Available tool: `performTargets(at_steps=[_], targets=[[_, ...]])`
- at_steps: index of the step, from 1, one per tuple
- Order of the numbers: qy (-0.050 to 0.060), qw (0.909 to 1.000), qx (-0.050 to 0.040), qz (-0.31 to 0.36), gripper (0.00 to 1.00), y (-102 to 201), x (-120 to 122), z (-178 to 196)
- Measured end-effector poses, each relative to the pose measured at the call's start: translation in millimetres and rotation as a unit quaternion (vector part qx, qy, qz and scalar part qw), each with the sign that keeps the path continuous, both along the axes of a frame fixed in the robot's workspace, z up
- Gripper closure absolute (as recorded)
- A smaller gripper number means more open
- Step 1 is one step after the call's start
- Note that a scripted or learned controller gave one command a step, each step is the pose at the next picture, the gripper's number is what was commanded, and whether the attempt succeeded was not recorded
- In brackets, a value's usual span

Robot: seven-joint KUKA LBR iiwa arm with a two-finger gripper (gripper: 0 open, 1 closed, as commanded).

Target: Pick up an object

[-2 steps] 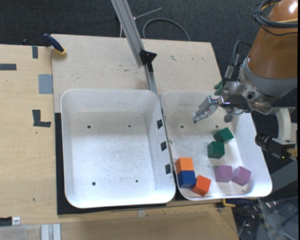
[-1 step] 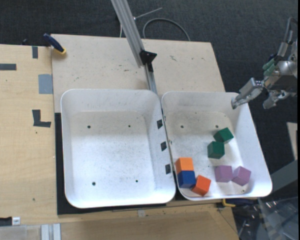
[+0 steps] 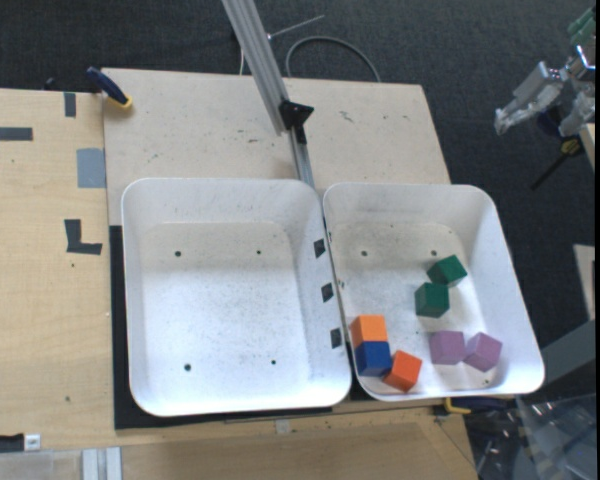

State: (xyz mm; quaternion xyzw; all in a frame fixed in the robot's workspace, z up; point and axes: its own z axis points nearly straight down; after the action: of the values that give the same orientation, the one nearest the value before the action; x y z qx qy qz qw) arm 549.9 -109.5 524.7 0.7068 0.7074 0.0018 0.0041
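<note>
Blocks huddle at five o'clock in the right bin (image 3: 500, 230); hand (image 3: 540, 93) parked at two o'clock — its grip I cannot tell.

- Two bins sit side by side on the worktop (image 3: 230, 128): left bin (image 3: 140, 298) mid-frame, right bin (image 3: 500, 268) toward lower right.
- Seven blocks (image 3: 432, 300) cluster in the right bin's lower right part.
- The end effector (image 3: 540, 93) is at the frame's upper right.

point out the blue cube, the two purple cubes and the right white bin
small blue cube (image 3: 373, 357): camera view, on its top face
two purple cubes (image 3: 447, 346): camera view, on the left cube's top face
right shallow white plastic bin (image 3: 410, 200): camera view, on its far rim
</note>
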Motion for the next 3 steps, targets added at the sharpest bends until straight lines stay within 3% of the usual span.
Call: performTargets(at_steps=[1, 2, 3], targets=[[0.003, 1.0, 0.0008, -0.001, 0.0, -25.0, -17.4, 5.4], [0.004, 1.0, 0.0007, -0.001, 0.0, -52.3, -18.6, 11.8], [0.003, 1.0, 0.001, 0.0, 0.0, -59.9, -27.3, 18.3]])
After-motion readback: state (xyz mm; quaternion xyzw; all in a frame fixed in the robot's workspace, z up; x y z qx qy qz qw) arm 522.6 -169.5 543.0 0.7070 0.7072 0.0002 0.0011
